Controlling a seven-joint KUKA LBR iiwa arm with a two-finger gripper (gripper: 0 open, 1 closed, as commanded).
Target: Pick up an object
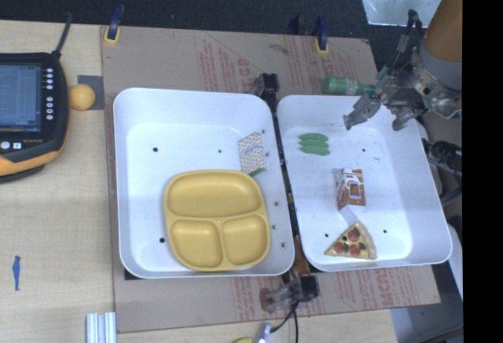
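In the camera view from above the bench, you see two white bins side by side: the left bin (134, 176) holds a yellow divided tray (218, 218) with a small patterned packet (252, 151) just beyond its far corner, and the right bin (416, 176) holds three loose things. The gripper (380, 115) hangs over the right bin's far right corner with its two dark fingers spread apart and nothing between them. Nearest to it lies a green pea pod (314, 144), flat on the bin floor, well apart from the other pieces. Nearer the middle sits a brown and white wrapper (350, 186), and by the near edge a toy pizza slice (351, 242). You would likely find the pea pod the easiest target: it looks small, light and somewhat soft, so pinch it across its short width at mid-length. The wrapper looks thin and slippery, and could slide away from closing fingers.
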